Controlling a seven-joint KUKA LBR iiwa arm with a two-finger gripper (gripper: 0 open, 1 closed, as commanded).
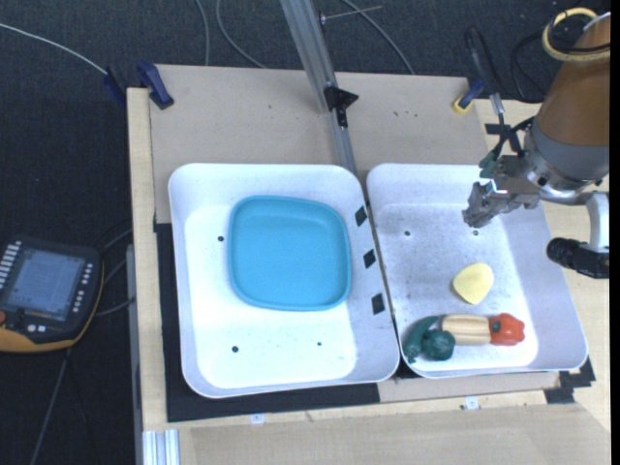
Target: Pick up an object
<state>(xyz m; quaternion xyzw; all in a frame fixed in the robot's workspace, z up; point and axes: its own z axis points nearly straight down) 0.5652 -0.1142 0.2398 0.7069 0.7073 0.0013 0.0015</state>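
Two white bins sit side by side on the bench (pixel 252 95). Above the right bin (pixel 407 197) hangs the gripper (pixel 480 209). Near its front lie a yellow piece (pixel 473 282), a wooden peg (pixel 465 329), a red piece (pixel 507 329) and a green piece (pixel 429 341).

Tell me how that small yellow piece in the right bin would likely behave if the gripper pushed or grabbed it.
The yellow piece looks small and rounded, lying flat, so it is probably light and would slide on the smooth white bin rather than roll. Its curved edge may slip from the gripper. Whether it is hard or soft cannot be told.
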